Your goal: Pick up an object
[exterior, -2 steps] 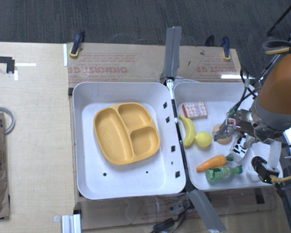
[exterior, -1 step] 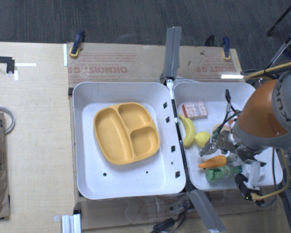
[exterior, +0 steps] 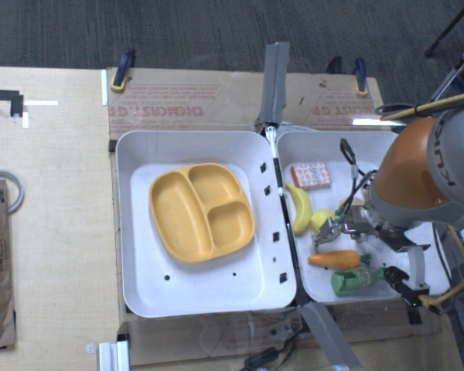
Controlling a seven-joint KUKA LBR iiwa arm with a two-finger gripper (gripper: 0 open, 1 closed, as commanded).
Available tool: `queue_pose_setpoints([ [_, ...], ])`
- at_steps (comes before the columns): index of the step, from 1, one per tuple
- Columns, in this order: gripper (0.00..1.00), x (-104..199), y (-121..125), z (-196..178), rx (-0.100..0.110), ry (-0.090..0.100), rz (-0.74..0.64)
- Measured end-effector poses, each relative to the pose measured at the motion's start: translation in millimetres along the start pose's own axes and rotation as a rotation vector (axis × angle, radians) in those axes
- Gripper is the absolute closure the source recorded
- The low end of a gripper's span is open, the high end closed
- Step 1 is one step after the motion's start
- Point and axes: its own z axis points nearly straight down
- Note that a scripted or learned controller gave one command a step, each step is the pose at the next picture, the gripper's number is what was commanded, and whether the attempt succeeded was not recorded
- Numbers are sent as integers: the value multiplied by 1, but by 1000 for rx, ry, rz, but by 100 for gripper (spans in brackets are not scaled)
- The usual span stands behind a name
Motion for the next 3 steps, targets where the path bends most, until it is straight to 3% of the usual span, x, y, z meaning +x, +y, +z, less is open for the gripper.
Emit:
queue_pose_setpoints([
  [1, 0, -4, 78, 0, -2, -1, -233],
  [2, 100, -5, 78, -10, -2, -2, -234],
  [3, 0, -5, 78, -10, -2, -2, -234],
])
